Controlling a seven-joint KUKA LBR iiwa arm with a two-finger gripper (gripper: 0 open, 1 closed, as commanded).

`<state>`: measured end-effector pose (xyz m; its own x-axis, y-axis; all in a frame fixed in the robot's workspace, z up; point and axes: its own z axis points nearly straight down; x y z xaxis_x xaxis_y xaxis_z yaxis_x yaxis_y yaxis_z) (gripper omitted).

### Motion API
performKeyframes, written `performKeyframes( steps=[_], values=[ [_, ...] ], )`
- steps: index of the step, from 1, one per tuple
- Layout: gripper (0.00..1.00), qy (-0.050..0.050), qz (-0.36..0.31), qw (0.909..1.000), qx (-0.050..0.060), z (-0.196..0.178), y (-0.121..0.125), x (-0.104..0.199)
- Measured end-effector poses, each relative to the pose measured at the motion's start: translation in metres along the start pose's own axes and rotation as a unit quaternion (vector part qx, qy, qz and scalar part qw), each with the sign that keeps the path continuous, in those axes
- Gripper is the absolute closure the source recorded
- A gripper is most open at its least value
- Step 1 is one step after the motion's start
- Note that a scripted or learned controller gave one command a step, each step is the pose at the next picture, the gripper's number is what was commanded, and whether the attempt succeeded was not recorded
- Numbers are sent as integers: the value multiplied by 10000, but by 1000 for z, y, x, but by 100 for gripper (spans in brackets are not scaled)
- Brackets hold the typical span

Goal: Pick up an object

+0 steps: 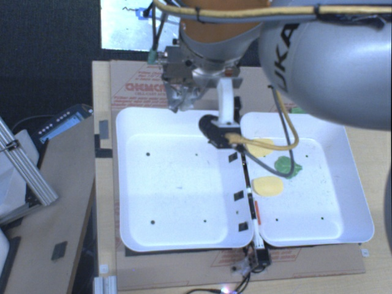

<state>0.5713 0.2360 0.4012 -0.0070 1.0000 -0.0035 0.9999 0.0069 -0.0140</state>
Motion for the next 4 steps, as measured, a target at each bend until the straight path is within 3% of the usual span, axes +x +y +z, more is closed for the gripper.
performKeyframes(
  steps=[1, 2, 3, 4],
  values=[
    [100, 56, 9, 9999, -152, -143, -18, -2],
    [100, -3, 115, 9999, -88, -134, 4, -170],
    [100, 10, 9, 10000, -3, 73, -40, -121],
    [100, 38, -34, 10000, -74, 80, -30, -17]
  ],
)
